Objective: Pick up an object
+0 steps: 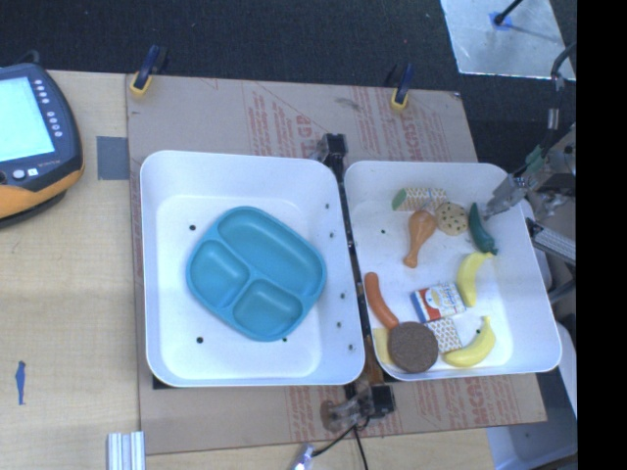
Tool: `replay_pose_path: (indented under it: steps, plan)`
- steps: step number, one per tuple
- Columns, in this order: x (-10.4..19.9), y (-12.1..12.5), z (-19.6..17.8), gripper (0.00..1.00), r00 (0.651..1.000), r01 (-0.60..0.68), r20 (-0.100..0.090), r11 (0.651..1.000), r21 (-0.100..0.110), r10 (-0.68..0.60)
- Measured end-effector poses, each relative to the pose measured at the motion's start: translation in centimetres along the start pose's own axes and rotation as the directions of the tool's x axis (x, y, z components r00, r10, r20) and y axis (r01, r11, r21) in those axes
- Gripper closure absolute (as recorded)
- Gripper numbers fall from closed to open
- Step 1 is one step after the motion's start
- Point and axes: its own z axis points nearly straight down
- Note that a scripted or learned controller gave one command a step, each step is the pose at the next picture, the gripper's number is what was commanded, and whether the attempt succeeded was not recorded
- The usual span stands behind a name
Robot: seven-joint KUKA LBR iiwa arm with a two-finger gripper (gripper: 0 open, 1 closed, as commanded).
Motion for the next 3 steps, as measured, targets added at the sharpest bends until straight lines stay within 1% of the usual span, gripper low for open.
replay_pose_path:
  steps: [1, 2, 3]
  plan:
    - [7.4, 5.2, 13.9, 0.0, 1.0, 0.002, -0.001, 1.0, 0.004, -0.002]
    - [10.0, -2.3, 15.8, 0.0, 1.0, 0.0, 0.0, 1.0, 0.003, 0.0]
    - [10.3, 5.0, 15.6, 0.0, 1.0, -0.001, -0.001, 1.0, -0.001, 0.001]
